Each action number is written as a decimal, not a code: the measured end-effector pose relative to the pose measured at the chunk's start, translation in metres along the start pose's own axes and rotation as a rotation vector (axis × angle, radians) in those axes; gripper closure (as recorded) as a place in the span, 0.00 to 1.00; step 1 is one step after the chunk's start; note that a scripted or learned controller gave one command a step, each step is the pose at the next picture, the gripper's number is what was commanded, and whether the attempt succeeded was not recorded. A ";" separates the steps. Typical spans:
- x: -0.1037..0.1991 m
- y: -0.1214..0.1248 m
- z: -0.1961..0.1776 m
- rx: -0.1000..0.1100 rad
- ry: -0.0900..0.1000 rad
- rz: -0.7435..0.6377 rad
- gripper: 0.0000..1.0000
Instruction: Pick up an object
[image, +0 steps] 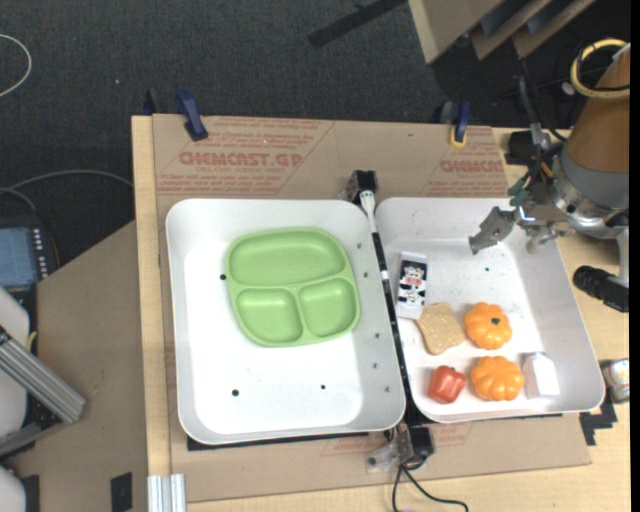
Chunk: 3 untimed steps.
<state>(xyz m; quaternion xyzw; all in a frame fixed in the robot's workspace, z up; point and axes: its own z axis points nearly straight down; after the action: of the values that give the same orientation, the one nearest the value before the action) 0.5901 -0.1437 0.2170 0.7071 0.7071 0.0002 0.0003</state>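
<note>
Gripper (500, 228) hanging over right bin (450, 225) far side, fingers possibly spread, too small to tell. Two orange pumpkins (487, 326), bread slice (439, 329), red pepper (447, 383) sitting near front.

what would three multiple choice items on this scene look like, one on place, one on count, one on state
1. Where does the green tray lie?
A. left bin
B. right bin
C. on the cardboard outside both bins

2. How many orange pumpkins are in the right bin?
A. one
B. two
C. four

3. How does the claw stand relative to the things?
A. pressed on the tray
B. above the right bin's far part, apart from them
C. gripping the red pepper

Answers:
1 A, it sits in the left bin.
2 B, one pumpkin sits just beyond the other.
3 B, bare bin floor lies under it; the red pepper lies at the near edge.
</note>
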 end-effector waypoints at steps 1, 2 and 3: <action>-0.054 -0.048 0.138 0.009 0.002 0.007 0.00; -0.052 -0.043 0.121 -0.003 -0.002 0.001 1.00; -0.072 -0.055 -0.076 -0.018 -0.008 0.000 1.00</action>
<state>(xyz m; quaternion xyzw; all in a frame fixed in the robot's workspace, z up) 0.5352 -0.2157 0.2932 0.7071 0.7070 0.0036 0.0098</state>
